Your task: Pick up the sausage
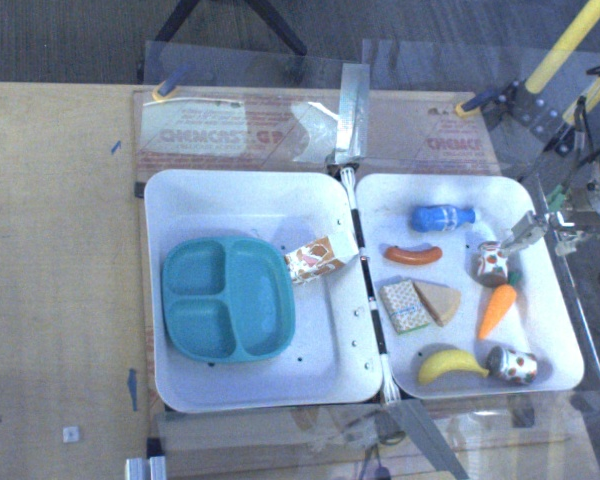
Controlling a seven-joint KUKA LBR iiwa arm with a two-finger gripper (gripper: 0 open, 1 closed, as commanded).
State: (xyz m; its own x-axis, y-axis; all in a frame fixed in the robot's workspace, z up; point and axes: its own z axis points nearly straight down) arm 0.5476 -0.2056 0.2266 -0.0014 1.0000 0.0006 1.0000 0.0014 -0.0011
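The banana (450, 365) lies nearest, at the front of the right bin (570, 353), with a small spotted can (515, 365) touching its right end. Behind them sit a sandwich wedge (442, 300), a checked packet (404, 305) and a carrot (496, 309). The sausage (413, 255) lies farther back, near the wall between the bins, with a blue bottle (441, 217) just behind it.

The gripper (525, 233) is at the right side of this bin, well apart from the sausage. It is too blurry to tell if it is open or closed. A spotted cup (492, 262) sits right by it, so it might bump or grab that instead. The sausage is round and smooth, so it could roll or slip away. The bottle is close and could get knocked.

The left bin (180, 368) has a teal tray (227, 298) with three parts and a small carton (312, 260) beside it.
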